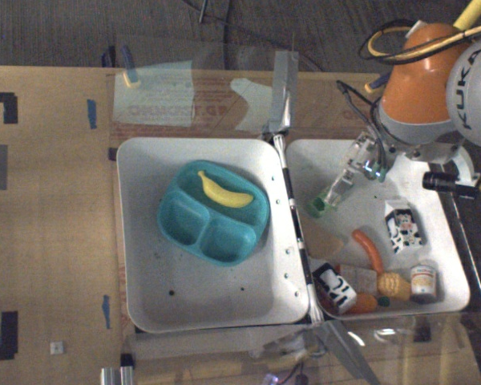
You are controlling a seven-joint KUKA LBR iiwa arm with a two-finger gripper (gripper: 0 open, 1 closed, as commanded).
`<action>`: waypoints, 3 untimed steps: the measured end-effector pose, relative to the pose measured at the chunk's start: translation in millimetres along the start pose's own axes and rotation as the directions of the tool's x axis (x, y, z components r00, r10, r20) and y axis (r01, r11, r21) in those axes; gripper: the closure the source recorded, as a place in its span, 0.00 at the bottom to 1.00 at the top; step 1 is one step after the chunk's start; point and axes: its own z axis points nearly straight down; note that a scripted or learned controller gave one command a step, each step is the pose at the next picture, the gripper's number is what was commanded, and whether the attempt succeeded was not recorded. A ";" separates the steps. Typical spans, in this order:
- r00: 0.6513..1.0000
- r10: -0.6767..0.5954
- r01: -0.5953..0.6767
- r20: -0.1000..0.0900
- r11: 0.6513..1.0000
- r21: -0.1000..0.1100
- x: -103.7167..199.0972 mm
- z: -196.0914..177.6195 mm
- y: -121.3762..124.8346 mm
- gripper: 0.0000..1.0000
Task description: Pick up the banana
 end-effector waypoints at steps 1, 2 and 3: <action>0.933 0.359 -0.359 0.000 0.933 0.002 6.7 -128.2 30.1 0.00; 0.912 0.411 -0.410 -0.003 0.912 0.006 11.2 -93.9 -12.4 0.00; 0.944 0.329 -0.329 -0.004 0.944 0.005 66.4 -28.8 -32.4 0.00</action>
